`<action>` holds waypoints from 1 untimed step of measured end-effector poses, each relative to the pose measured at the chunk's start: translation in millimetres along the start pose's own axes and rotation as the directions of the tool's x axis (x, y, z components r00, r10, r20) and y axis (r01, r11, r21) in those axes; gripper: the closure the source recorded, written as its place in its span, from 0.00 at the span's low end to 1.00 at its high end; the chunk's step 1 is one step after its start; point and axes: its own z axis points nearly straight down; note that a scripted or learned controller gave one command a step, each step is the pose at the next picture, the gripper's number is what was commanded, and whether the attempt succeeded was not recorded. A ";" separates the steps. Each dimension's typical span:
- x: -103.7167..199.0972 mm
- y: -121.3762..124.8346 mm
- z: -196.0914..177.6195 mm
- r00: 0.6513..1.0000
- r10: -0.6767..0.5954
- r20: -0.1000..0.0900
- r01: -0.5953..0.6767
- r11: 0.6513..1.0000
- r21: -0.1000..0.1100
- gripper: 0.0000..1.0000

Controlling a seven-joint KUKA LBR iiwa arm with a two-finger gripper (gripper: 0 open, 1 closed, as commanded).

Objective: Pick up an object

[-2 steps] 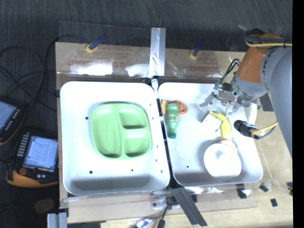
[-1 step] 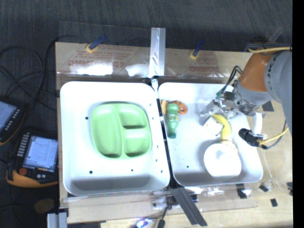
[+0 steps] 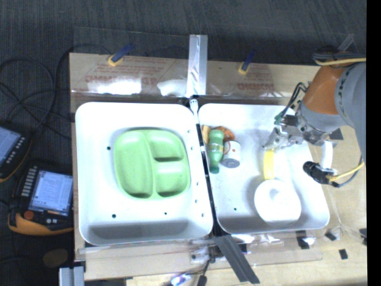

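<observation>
My gripper [image 3: 278,139] hangs over the right bin [image 3: 238,115], near its back right part. Just below it in the view, a yellow oblong object [image 3: 269,164] lies on the bin floor; I cannot tell whether they touch. A white round bowl [image 3: 277,200] sits in front of the yellow object. Against the bin's left wall lies a green bottle [image 3: 214,149], with an orange item [image 3: 221,130] behind it and a small white can [image 3: 231,154] beside it.
The left bin [image 3: 95,219] holds a green divided plate [image 3: 150,162]. The grey arm with its orange band [image 3: 324,94] comes in from the right over the bin's rim. A black cable end [image 3: 315,171] hangs by the right wall.
</observation>
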 end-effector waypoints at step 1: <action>33.9 -29.9 -112.2 0.999 -0.042 0.000 0.042 0.999 0.013 1.00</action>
